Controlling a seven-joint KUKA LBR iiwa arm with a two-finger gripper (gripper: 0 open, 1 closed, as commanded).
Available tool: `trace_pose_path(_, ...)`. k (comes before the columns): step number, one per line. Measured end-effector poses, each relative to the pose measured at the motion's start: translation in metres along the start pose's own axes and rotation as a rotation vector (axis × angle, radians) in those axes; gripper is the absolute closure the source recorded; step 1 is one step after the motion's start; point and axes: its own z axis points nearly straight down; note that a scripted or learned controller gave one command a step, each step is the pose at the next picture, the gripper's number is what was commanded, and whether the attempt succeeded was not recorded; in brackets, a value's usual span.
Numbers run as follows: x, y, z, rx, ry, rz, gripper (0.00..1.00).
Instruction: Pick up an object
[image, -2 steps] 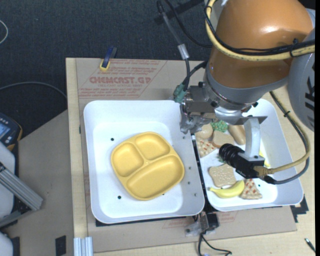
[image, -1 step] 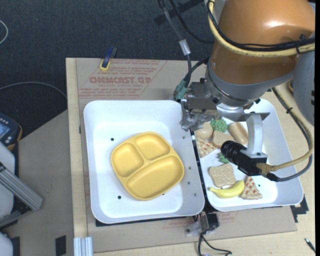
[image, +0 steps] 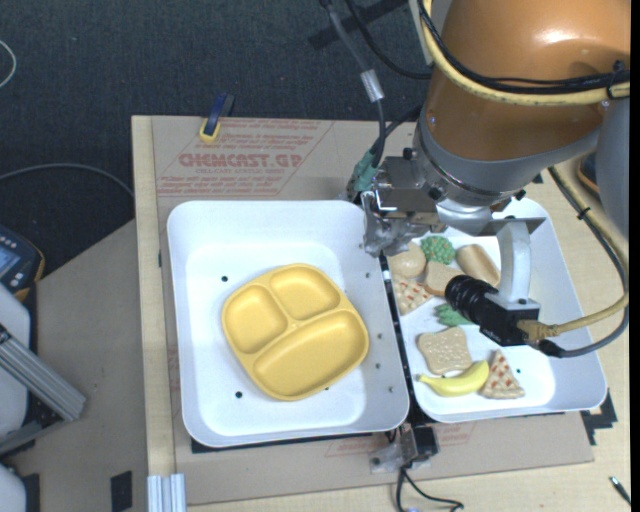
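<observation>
- The gripper (image: 385, 238) is hanging over the right bin (image: 570, 385) (finger state: cannot tell).
- The yellow tray (image: 294, 329) is lying in the left bin (image: 200, 260).

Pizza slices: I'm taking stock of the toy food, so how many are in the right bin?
2. One pizza slice lies at the bin's front, beside the banana; another lies by the left wall. The arm may hide more.
</observation>
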Motion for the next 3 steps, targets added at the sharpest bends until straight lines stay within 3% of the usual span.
trace_pose_path(1, 0.037, -0.004, 0.048, 0.018, 0.001, 0.002, 1.0)
trace_pose_path(2, -0.002, -0.005, 0.104, 0.019, -0.002, 0.01, 1.0)
trace_pose_path(3, 0.037, -0.001, -0.019, -0.004, 0.008, 0.001, 1.0)
